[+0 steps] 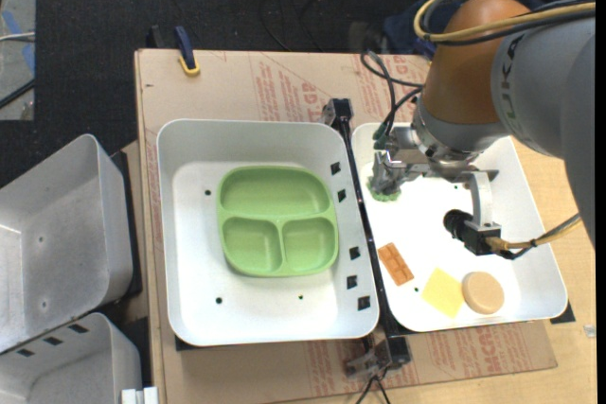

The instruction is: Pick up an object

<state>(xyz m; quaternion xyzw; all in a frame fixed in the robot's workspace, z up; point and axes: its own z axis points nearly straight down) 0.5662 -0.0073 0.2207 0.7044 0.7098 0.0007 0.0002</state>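
My gripper [386,182] reaches down into the right bin [530,293] near its left wall, just above a small green object [384,195]. The arm's grey body and orange band cover the bin's far part. Nearer the front of this bin lie an orange-brown rectangular piece [395,263], a yellow square piece [442,291] and a tan round piece [484,292]. A green three-compartment tray [278,220] rests in the left bin [189,298].
A black fitting with a cable [473,233] hangs from the wrist over the right bin's middle. A black divider strip [356,203] runs between the bins. Grey plastic tubs [57,241] stand off the bench at the left.
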